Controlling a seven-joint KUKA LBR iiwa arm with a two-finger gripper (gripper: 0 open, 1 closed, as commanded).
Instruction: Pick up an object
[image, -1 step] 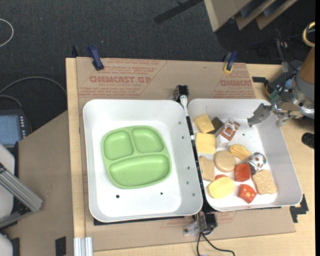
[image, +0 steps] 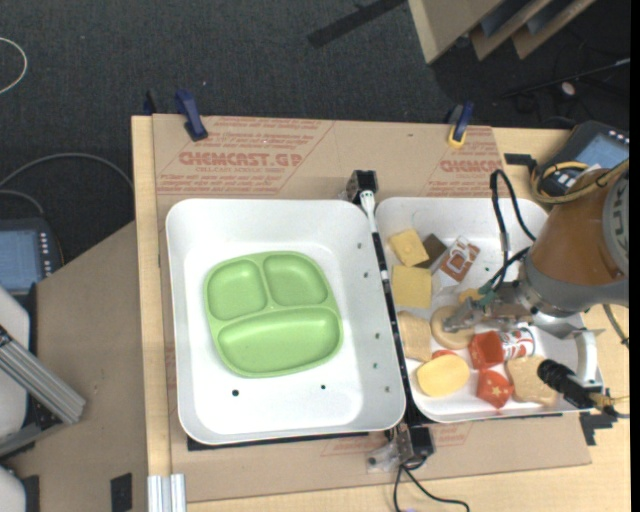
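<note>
Nearest the lower edge of the right-hand shallow white bin (image: 420, 215) lies a row of toy food: a round yellow plastic piece (image: 442, 376), a red chunky block (image: 495, 386) and a tan bread-like piece (image: 528, 381). Just above them sit a second red block (image: 486, 349) and a red-and-white can (image: 517, 344) lying on its side, long axis running left to right.

The grey two-finger gripper (image: 462, 318) reaches in from the right, low over a round tan cookie-like disc (image: 449, 329), which lies directly beneath the fingertips; whether the metal touches it cannot be told. Whether the fingers are spread or closed cannot be told either (they blur into the clutter). The red block is just right of the tips, the yellow piece just below.

Farther back are two pale yellow cheese-like squares (image: 407, 247), a dark brown piece (image: 434, 248) and a small brown-and-white packet (image: 459, 260).

The left white bin (image: 190, 300) holds a green three-compartment plastic tray (image: 272, 312), its long axis left to right, tilted slightly.
</note>
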